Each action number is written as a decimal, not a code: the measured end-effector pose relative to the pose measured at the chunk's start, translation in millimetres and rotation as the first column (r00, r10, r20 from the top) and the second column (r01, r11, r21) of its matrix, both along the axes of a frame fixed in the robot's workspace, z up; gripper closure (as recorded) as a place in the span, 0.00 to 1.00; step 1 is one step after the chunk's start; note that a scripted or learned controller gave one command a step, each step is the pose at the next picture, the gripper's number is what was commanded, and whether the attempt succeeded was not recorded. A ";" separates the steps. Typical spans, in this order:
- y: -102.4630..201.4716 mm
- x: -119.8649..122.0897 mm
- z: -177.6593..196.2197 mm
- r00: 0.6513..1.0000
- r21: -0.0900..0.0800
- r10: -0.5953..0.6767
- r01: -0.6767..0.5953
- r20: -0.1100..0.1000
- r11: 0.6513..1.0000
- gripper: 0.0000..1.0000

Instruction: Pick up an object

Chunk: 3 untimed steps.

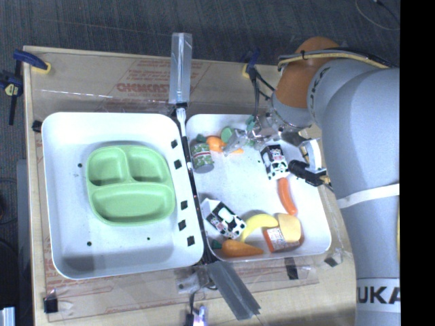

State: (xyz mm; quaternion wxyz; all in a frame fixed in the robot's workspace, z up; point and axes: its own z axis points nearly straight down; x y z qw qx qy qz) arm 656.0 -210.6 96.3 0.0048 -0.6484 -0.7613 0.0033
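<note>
Hanging over the far wall of the right bin [239, 182]: gripper [253, 130], open or closed impossible to tell. Lying just beside it: one clear wrapper [234, 139], one orange ball [215, 143], one can [202, 156]. Lying farther out: two cow-print boxes [275, 161] [225, 221], one red stick [287, 195] running far-to-near by the right wall, one banana [255, 224], one cheese block [285, 231], one carrot [239, 248] stretching crosswise along the near wall, tip pointing right. Sitting in the left bin [61, 148]: one green tray [130, 184]

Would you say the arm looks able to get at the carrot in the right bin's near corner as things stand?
Probably yes: the carrot lies uncovered on top, though the banana and bin wall crowd it closely.
</note>
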 end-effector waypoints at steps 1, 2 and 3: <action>2.0 -6.2 -3.7 1.000 -0.001 0.010 -0.010 0.009 1.000 0.00; 3.8 -1.8 -4.8 1.000 0.000 -0.021 0.021 -0.001 1.000 0.00; 3.9 -0.6 6.2 1.000 -0.002 -0.016 0.016 0.002 1.000 1.00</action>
